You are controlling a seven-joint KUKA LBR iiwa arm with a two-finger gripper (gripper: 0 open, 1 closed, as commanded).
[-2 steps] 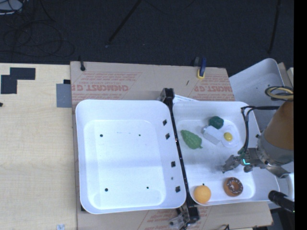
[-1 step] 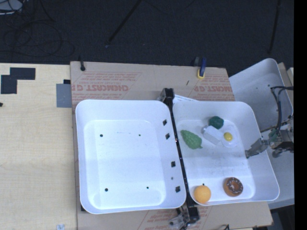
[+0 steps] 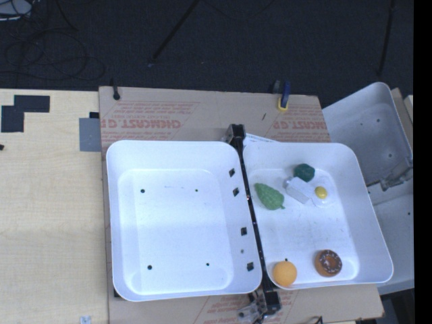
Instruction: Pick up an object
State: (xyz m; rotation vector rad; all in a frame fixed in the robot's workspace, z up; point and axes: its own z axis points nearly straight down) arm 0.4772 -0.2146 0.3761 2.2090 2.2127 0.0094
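Sitting in right bin (image 3: pixel 351 181): green leaf toy (image 3: pixel 269 197), orange ball (image 3: pixel 284 273), donut (image 3: pixel 328 262), dark green cap (image 3: pixel 304 172); gripper state untellable.

1. the bench (image 3: pixel 47 208) has a pale wood top, with dark patches near its left edge.
2. a brown cardboard sheet (image 3: pixel 202 117) with red print lies flat on the bench.
3. two shallow white bins sit side by side on the cardboard: the left bin (image 3: pixel 175 157) and the right bin (image 3: pixel 368 228), their inner rims touching.
4. a blue and yellow clamp (image 3: pixel 283 96) sits at the cardboard's far edge.
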